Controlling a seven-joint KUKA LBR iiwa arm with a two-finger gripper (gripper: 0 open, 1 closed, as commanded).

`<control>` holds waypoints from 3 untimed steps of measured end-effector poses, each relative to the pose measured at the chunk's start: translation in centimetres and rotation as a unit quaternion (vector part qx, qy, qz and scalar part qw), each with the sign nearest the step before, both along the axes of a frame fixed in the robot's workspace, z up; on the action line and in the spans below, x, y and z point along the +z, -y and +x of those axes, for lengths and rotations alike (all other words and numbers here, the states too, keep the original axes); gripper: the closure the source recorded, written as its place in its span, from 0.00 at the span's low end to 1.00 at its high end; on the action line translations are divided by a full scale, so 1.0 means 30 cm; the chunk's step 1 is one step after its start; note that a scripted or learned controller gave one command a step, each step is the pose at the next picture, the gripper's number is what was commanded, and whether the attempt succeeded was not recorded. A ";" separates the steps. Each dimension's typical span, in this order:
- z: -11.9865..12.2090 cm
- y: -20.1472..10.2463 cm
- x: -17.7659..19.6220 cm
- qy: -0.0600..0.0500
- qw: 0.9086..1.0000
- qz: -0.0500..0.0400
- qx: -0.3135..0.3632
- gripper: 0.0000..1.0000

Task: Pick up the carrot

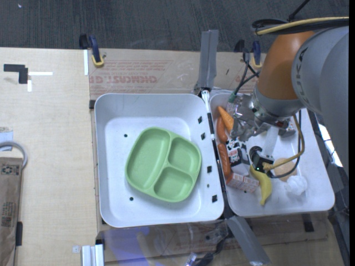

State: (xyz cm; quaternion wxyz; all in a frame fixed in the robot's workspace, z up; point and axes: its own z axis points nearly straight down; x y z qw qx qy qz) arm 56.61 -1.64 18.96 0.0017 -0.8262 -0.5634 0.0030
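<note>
The desk carries 2 shallow white bins side by side. The left bin holds 1 green plate with 3 compartments, lying flat near the middle.

The right bin holds a crowded mix. 1 carrot lies against the bin's left wall near the far corner, slanted, with its tip toward the middle of the bin. Just below it, along the same wall, lies 1 long orange-red thing that I cannot identify. 1 banana lies near the front, curved, with 1 small printed box just to its left. 1 white crumpled lump sits toward the right front corner, and 1 tan rounded thing rests just beside it.

1 grey arm with an orange band reaches in from the right, bent down over the far part of the right bin. The tool hangs just to the right of the carrot, near it. I cannot tell how far it is spread, or whether it touches the carrot.
</note>
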 end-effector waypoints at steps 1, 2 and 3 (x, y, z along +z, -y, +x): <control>0.160 0.004 -0.001 0.001 0.997 -0.001 -0.078 1.00; -0.068 -0.150 0.001 0.000 0.967 -0.002 -0.255 1.00; -0.081 0.077 0.001 0.000 0.976 -0.002 -0.220 1.00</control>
